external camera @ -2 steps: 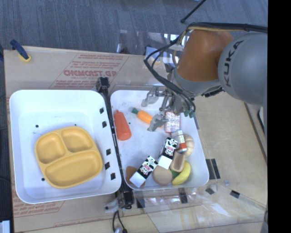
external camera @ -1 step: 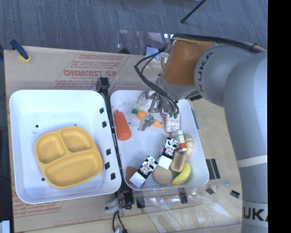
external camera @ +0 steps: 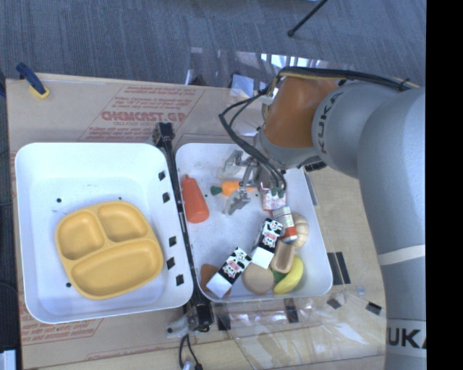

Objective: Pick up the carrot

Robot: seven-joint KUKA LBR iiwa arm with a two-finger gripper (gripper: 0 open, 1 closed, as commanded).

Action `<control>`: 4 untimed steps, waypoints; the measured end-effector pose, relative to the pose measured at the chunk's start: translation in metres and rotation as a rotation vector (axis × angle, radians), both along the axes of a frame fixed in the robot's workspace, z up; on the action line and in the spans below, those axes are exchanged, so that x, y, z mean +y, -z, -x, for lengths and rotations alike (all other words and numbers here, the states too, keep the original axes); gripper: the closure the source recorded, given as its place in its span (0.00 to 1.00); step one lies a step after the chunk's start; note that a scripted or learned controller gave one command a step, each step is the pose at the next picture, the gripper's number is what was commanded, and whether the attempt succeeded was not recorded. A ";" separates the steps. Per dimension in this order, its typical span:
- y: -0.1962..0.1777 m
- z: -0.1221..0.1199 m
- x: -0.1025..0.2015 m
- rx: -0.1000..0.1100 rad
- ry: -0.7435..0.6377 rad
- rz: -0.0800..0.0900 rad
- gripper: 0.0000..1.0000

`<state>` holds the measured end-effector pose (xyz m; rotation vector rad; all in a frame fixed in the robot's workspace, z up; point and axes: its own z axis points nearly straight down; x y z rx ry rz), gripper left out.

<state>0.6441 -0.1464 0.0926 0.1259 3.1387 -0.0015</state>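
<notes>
The tool (external camera: 242, 189) hangs low in the right bin (external camera: 206, 155), fingers spread around the carrot (external camera: 228, 188), which is not yet lifted.

A workbench (external camera: 108, 108) covered in brown protective paper printed with red lettering stands on dark blue-grey carpet (external camera: 145, 32), which fills the far side beyond the tool. A blue and yellow clamp (external camera: 32, 81) grips the far-left corner. A thin dark rod, possibly a stand leg (external camera: 307, 18), crosses the carpet.
</notes>
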 end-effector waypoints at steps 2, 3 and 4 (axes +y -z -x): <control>0.000 0.073 -0.047 -0.002 -0.142 0.000 1.00; -0.048 0.097 -0.046 -0.005 -0.178 0.001 1.00; -0.081 0.116 -0.041 -0.004 -0.037 0.001 1.00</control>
